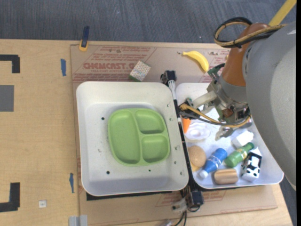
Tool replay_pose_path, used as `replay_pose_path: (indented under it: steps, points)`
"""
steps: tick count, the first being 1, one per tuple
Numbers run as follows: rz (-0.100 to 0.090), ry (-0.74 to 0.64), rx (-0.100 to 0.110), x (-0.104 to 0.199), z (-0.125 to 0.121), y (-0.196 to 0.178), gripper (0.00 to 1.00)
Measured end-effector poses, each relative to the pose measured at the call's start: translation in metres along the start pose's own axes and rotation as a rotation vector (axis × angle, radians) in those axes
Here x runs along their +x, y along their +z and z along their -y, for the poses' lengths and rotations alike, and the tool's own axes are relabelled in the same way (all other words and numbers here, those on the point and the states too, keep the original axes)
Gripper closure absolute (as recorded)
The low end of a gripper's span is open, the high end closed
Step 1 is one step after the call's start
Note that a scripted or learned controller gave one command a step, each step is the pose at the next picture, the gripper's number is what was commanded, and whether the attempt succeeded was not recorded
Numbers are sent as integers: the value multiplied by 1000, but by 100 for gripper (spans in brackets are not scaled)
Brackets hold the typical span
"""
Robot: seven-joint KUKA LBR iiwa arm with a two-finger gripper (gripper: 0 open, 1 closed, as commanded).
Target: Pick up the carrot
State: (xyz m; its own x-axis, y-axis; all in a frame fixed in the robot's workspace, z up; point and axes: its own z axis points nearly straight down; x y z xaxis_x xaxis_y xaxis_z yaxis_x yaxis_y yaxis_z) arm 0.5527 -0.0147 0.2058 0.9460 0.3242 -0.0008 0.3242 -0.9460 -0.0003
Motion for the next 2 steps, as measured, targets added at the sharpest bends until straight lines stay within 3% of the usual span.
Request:
replay_pose_path:
  steps: [1, 2]
  points:
    - [1, -51, 2, 49, 48, 23, 0]
    - [8, -121, 5, 0, -24, 21, 0]
